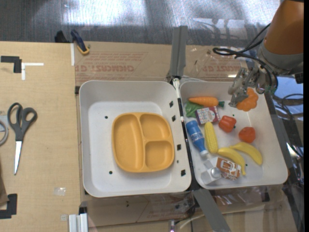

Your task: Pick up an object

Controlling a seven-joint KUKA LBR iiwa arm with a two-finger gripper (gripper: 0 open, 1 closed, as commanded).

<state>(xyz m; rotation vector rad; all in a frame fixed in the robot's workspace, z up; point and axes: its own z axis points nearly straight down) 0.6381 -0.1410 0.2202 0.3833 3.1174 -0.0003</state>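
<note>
My gripper (pixel 243 99) hangs over the far right corner of the right bin (pixel 277 170). Its fingers are shut on an orange toy fruit (pixel 249 101), which shows just right of the near grey finger (pixel 236 94). Loose in the same bin lie a carrot (pixel 203 101), a red-and-white packet (pixel 207 115), a red pepper (pixel 227 123), a tomato (pixel 246 135), a corn cob (pixel 210 137), a blue bottle (pixel 195 135), yellow bananas (pixel 242 153) and a small orange carton (pixel 228 168).
The left bin (pixel 91 129) holds a yellow divided plate (pixel 143 141). Scissors (pixel 20 124) lie on the wooden bench at far left. A grey bar (pixel 177 52) stands behind the seam between the bins. Cables (pixel 231 52) trail behind the arm.
</note>
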